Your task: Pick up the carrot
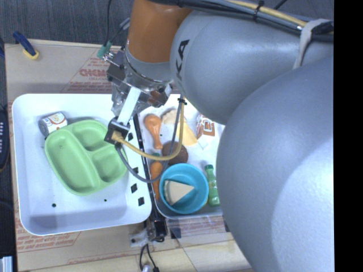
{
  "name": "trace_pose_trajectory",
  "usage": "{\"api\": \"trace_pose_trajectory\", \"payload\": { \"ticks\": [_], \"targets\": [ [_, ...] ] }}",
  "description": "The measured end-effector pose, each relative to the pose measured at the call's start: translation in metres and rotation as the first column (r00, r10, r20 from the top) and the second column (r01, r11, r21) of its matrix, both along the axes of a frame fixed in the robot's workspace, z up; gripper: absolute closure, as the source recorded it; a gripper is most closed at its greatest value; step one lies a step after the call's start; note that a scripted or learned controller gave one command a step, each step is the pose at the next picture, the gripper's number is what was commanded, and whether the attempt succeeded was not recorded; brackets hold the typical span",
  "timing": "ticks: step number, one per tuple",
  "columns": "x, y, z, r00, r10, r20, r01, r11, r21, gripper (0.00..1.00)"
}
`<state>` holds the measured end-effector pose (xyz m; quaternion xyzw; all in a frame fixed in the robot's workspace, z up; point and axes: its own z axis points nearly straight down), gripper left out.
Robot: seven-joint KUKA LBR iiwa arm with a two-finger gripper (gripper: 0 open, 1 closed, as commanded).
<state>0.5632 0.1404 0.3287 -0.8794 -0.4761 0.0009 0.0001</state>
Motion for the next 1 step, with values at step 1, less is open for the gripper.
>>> {"api": "trace_pose_trajectory", "payload": {
  "ticks": [1],
  "targets": [
    [0.0683,0.0503,-0.0478,0.97,-0.244,-0.008,0.244,0.97,-0.004,1.0]
  ]
}}
